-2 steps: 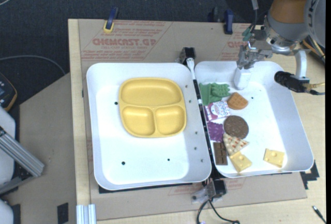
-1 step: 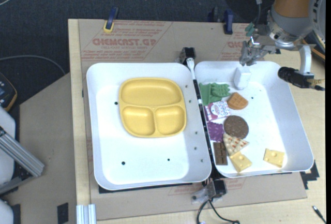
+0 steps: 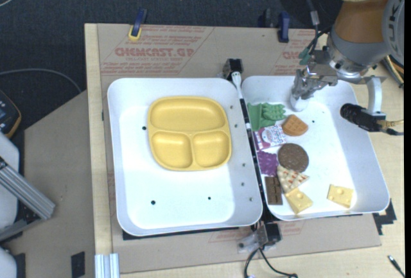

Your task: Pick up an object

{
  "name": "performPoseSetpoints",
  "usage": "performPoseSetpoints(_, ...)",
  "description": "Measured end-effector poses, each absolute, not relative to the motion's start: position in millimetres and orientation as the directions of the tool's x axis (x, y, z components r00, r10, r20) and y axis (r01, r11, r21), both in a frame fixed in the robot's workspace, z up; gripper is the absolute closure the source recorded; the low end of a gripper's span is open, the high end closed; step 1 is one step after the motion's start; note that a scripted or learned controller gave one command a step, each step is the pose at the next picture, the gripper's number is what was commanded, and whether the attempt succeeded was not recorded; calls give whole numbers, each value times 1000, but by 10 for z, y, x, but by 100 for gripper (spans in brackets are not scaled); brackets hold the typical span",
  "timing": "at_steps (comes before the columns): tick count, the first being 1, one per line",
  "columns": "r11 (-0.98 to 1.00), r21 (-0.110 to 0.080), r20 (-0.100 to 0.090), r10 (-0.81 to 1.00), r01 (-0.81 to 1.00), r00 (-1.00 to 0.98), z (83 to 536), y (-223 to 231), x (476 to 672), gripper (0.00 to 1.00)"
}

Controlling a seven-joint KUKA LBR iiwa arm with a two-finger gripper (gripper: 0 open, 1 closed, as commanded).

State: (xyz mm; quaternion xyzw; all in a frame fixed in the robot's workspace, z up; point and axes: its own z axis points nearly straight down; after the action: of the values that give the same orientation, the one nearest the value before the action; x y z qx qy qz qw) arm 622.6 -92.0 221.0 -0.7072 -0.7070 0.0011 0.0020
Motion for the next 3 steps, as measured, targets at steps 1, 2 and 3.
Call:
performPoseSetpoints(1,2,-2,2,1000,1000,-2,2350,-749,6073,100)
performPoseSetpoints(2,0,-3,1,1000,1000,0,2304,-823,6073,100)
performPoseSetpoints(3,0,-3,1,1000,1000,0,2265,-740,5932,100)
